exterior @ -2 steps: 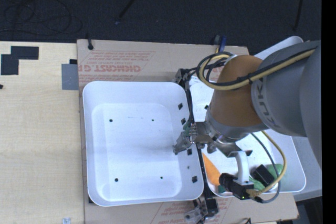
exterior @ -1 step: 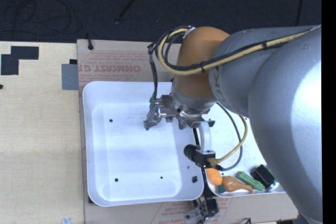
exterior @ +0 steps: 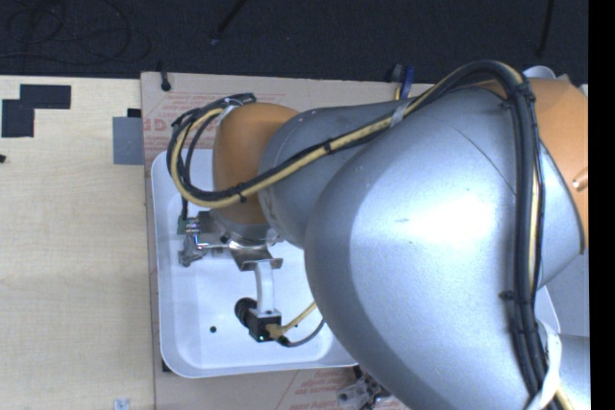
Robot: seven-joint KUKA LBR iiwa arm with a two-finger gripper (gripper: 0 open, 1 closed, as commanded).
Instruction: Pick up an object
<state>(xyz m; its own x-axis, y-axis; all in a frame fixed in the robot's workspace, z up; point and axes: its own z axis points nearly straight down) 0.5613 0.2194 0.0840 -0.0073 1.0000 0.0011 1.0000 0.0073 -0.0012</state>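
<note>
1. Grey arm (exterior: 423, 235) across the right and centre of the frame, in from the right edge and stretched leftward over the white bin (exterior: 171, 341) at lower centre left.
2. Orange band (exterior: 248, 158) just above the wrist, centre left, above the bin's upper part.
3. Black and yellow cable bundle (exterior: 183, 170) looped round the left side of the band, then back along the top of the arm toward the upper right.
4. Gripper (exterior: 195, 242) below the band, a small cluster of metal parts over the upper left of the bin, close to its left wall. Cannot tell how wide it stands or whether anything is caught in it: too small, and partly masked by the wrist.
5. Cannot tell where an object for picking lies: much of the bin floor hidden under the arm.
6. On the bare floor at the bin's lower left, a small dark speck (exterior: 213, 329), below the gripper and apart from it, too small to identify.
7. Brown board (exterior: 288, 89) under the bin, visible along its upper and lower sides, with red print near the bottom edge of the frame.
8. Pale wooden bench top (exterior: 67, 254) at the left, with flat black shapes (exterior: 38, 106) and a grey square (exterior: 127, 139) in the upper left.
9. Dark floor (exterior: 317, 5) along the top of the frame, with thin cables on it.
</note>
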